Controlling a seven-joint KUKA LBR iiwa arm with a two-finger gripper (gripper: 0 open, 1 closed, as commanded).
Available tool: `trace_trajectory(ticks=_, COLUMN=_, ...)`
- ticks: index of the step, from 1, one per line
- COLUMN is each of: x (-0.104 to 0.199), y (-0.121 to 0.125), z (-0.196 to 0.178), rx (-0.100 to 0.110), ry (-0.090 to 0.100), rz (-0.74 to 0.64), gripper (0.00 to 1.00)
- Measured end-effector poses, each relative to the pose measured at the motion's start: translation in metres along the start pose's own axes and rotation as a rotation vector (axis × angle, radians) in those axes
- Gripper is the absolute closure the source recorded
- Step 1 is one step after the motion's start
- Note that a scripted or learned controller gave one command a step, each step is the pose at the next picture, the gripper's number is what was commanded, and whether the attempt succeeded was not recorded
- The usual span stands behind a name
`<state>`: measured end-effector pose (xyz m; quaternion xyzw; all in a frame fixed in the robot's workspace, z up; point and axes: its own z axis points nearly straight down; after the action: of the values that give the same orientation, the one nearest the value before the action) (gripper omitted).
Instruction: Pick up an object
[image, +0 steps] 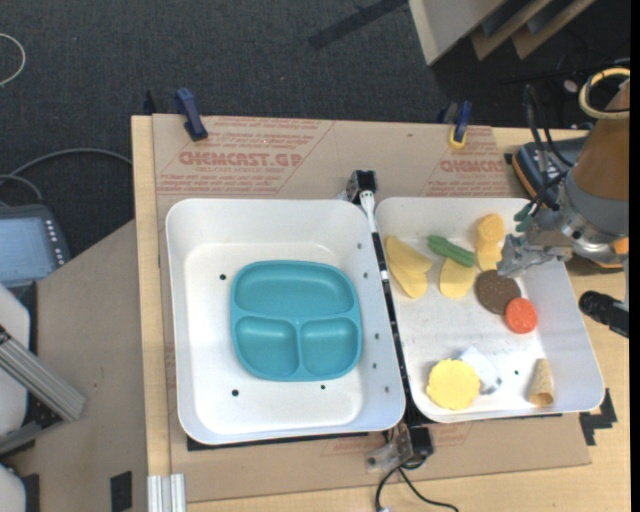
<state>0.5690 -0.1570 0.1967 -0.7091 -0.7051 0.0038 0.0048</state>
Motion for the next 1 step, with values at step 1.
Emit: trace_trajectory(ticks=1, x=0.0028, y=0.0032, z=-0.0078, rx=-0.013, ry=-0.002, rz=-0.005, gripper=0.0)
